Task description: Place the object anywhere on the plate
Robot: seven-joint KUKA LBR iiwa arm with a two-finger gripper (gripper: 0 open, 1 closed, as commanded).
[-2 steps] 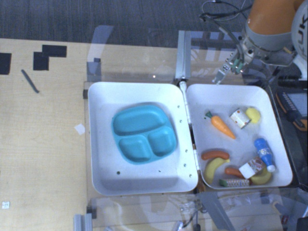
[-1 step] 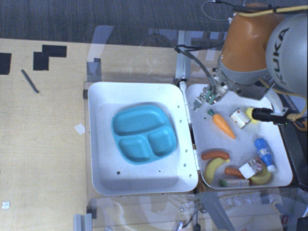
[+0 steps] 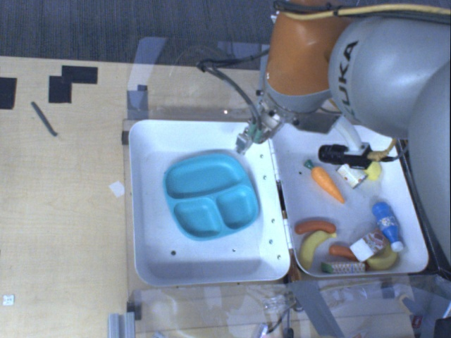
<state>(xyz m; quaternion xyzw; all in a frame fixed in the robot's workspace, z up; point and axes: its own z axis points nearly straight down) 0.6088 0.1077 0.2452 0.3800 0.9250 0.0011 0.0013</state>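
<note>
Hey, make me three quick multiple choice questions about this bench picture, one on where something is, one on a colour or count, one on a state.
1. Where does the plate lie?
A. left bin
B. right bin
C. on the bench outside the bins

2. How many compartments does the plate have?
A. two
B. three
C. five

3. What is on the plate?
A. the carrot
B. the bottle
C. nothing

Answers:
1. A, the blue plate sits in the left bin.
2. B, one wide section above two smaller ones.
3. C, the carrot and bottle lie in the right bin, and the gripper hovers by the plate's upper right edge.
</note>
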